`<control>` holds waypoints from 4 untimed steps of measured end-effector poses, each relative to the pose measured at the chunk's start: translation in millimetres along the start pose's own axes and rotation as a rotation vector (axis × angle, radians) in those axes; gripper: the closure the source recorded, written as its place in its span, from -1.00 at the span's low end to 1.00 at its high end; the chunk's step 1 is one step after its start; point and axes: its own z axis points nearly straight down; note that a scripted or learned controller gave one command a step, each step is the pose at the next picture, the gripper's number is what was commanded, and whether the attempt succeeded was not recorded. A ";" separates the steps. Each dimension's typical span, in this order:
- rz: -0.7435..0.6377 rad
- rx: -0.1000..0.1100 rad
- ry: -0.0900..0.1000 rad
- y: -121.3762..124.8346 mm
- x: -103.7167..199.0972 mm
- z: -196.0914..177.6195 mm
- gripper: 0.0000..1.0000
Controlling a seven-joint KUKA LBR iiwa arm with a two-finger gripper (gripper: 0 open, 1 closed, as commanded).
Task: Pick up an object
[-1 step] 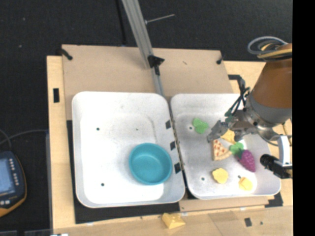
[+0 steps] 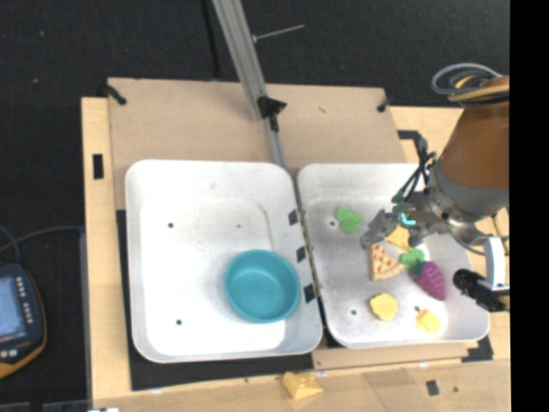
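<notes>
**A:** Pizza slice (image 2: 385, 262), toy, orange-crusted: where did it lie relative to the gripper (image 2: 388, 227)?

**B:** Directly toward the front of the right bin (image 2: 343, 329) from the fingertips, just beside them, possibly touching. Its long axis ran roughly front to back, tip pointing away from the camera. It seemed the nearest candidate for a pick. Whether the fingers were spread or pressed together could not be told; nothing was visibly pinched.

**A:** Items nearer the front?

**B:** Yellow wedge (image 2: 302, 385) on the bench, outside the bins. Inside the right bin: yellow lump (image 2: 383, 306) and a small yellow piece (image 2: 427, 321).

**A:** Crowding the slice?

**B:** Green piece (image 2: 413, 257) touching its right edge; purple grapes (image 2: 431, 280) just beyond that. Judged the likeliest obstruction to a clean close.

**A:** Further back?

**B:** Green leafy item (image 2: 348, 221), left of the gripper, apart from it.

**A:** Left bin (image 2: 154, 178)?

**B:** One teal bowl (image 2: 261, 285), upright, well apart from the arm.
</notes>
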 end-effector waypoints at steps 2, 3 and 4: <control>0.001 0.007 -0.001 -3.7 7.3 84.9 -1.00; 0.001 0.006 -0.002 -4.4 5.7 137.2 -1.00; 0.006 -0.002 -0.001 -2.0 5.7 123.8 1.00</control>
